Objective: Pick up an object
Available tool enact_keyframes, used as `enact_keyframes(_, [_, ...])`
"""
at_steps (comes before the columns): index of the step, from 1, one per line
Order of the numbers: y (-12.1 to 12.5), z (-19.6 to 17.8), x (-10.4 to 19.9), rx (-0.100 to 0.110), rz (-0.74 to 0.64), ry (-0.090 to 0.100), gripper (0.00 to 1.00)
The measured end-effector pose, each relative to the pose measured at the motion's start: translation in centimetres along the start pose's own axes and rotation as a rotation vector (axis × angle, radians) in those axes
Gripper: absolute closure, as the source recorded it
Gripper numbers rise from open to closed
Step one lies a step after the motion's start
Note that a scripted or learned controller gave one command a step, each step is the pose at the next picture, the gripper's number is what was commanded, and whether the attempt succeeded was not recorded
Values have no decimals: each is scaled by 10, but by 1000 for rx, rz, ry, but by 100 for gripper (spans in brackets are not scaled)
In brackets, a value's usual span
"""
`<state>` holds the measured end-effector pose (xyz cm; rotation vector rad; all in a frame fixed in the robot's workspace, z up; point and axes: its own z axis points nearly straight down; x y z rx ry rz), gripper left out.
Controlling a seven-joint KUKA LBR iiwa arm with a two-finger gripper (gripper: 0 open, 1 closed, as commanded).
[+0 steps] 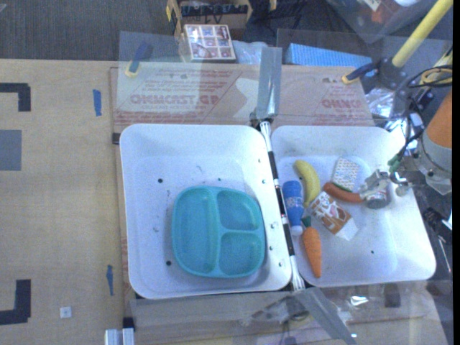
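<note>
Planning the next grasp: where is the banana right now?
In the camera view, the banana lies in the right bin, near its left wall, just right of the blue bottle and above the carrot.

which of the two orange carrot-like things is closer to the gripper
The thinner, reddish-orange carrot lying across the right bin; its end almost reaches the gripper. The fatter orange carrot lies lower down, near the bins' divider.
</note>
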<state>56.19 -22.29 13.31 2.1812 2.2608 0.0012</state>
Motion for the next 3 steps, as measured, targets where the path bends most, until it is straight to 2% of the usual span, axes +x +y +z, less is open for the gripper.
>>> enact_keyframes(1, [22, 36, 13, -20, 18, -4, 0])
enact_keyframes(2, [21, 26, 8, -24, 21, -14, 100])
enact_keyframes(3, [42, -48, 82, 0, 61, -1, 100])
